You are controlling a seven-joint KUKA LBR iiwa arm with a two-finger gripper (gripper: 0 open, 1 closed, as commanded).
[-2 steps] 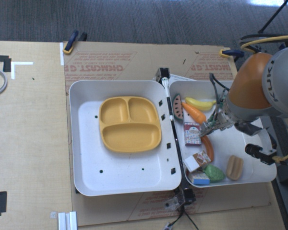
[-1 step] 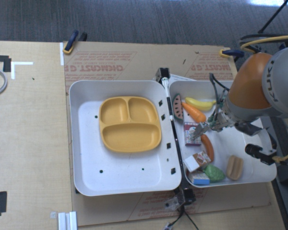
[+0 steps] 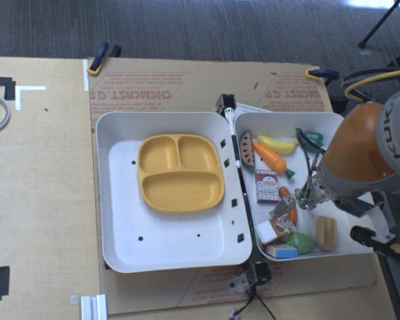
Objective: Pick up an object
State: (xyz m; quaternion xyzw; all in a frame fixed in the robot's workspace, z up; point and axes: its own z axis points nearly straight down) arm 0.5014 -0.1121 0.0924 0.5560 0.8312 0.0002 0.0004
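While low over the right bin [image 3: 333,122], gripper [image 3: 305,197] state impossible to judge. Small carrot [image 3: 291,205] just beside, red box [image 3: 267,185] near: crowding risks a glancing, empty pinch.

Grey KUKA arm [image 3: 393,139] with a smooth, rounded casing. Broad glossy orange band [image 3: 360,145] wraps the bulbous segment above the wrist, catching window glare. Dark letters "KU" legible on the grey shell at the frame's right edge. Below the band, a grey collar narrows to a small metallic two-finger gripper [image 3: 305,199] with thin dark rods or cables running alongside. Black bracket pieces project beneath the wrist.
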